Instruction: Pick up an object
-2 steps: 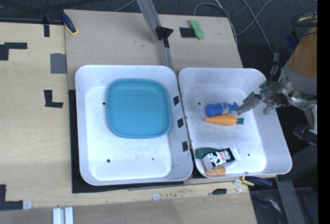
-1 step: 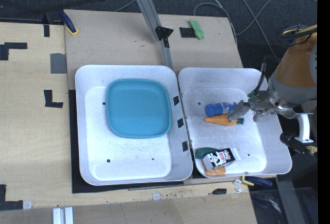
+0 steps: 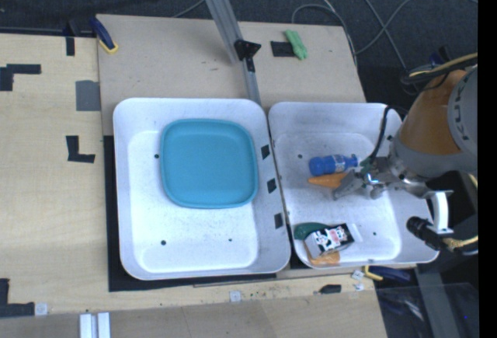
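In the right bin (image 3: 311,127) a blue bottle-like object (image 3: 332,165) lies near the middle, with an orange piece (image 3: 325,180) right below it. My gripper (image 3: 355,183) is low in this bin, just right of the orange piece, fingers pointing left toward it and slightly spread. No object shows between the fingers. A small pile with a green piece, a black and white packet (image 3: 335,236) and an orange bit (image 3: 327,256) rests at the bin's front edge.
The left bin (image 3: 140,173) holds a square teal plate (image 3: 208,162). A grey metal pole (image 3: 221,10) slants down to the bins' back edge. Cables loop behind the right bin. A green marker (image 3: 296,44) lies on the bench at the back.
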Robot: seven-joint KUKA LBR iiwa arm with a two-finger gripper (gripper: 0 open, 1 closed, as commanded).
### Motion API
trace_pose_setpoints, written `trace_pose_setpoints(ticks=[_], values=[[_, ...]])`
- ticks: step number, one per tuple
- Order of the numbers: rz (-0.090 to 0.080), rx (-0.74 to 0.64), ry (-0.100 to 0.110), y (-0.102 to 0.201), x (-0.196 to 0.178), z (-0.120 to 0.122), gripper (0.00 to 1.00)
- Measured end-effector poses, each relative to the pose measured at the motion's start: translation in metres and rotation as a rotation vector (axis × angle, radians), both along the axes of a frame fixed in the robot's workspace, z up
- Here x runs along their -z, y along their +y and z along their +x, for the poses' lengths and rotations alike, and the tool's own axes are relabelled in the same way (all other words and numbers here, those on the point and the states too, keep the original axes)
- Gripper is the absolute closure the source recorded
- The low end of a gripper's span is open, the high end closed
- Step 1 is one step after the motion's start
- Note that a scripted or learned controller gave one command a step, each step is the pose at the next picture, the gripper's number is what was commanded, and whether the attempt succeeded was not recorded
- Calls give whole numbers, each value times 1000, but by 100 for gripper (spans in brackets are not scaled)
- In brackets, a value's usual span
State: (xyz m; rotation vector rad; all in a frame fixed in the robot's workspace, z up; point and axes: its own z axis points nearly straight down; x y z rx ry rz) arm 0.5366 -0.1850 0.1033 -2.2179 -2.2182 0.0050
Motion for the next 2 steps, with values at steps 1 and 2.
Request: trace_pose_setpoints(ticks=[1, 2], values=[[-2, 0, -7, 0, 14, 0, 0], [-3, 0, -8, -1, 2, 1, 100]])
